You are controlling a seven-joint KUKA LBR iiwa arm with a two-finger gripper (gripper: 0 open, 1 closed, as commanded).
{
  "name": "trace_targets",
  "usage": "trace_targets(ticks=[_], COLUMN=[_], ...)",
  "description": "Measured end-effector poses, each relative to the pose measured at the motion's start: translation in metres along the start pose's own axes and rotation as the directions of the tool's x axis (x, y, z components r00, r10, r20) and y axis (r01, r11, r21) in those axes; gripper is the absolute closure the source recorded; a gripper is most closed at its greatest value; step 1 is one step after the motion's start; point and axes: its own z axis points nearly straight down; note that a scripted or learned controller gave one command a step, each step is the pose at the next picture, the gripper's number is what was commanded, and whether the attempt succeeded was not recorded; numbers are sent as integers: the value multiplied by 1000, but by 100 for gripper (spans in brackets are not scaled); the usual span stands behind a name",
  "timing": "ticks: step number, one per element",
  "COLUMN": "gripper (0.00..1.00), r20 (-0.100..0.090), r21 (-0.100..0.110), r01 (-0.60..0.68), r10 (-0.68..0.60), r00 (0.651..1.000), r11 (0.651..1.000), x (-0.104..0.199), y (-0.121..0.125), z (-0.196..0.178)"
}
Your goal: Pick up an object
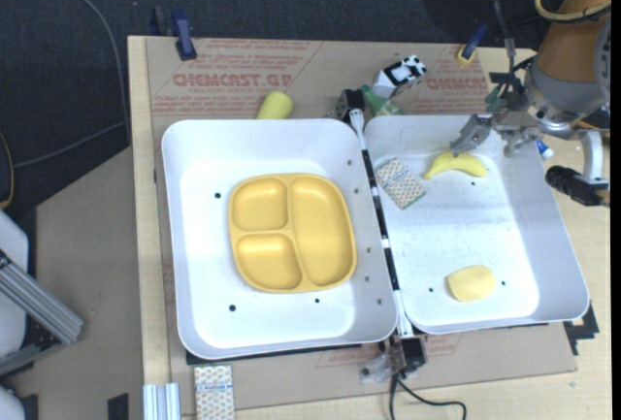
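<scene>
Hand (482,129) above banana (456,166)

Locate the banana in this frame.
The banana lies in the far part of the right bin, just right of the patterned packet and directly below the hand in the camera view.

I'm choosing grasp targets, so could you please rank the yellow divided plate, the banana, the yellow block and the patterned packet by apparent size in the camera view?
1. Yellow divided plate, by far the largest.
2. Banana.
3. Yellow block and patterned packet: these look alike, so I won't rank them.
</scene>
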Motion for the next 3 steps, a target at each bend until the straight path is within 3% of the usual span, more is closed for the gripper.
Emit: trace_targets(ticks=[1, 2, 3], gripper=[0, 0, 0], r20=[3, 1, -1], r21=[-20, -2, 4], r01=[2, -2, -3], r10=[-2, 2, 3], r00=[1000, 1000, 1000], r11=[1000, 1000, 1000], x=[52, 20, -14], y=[30, 24, 11], z=[63, 29, 72])
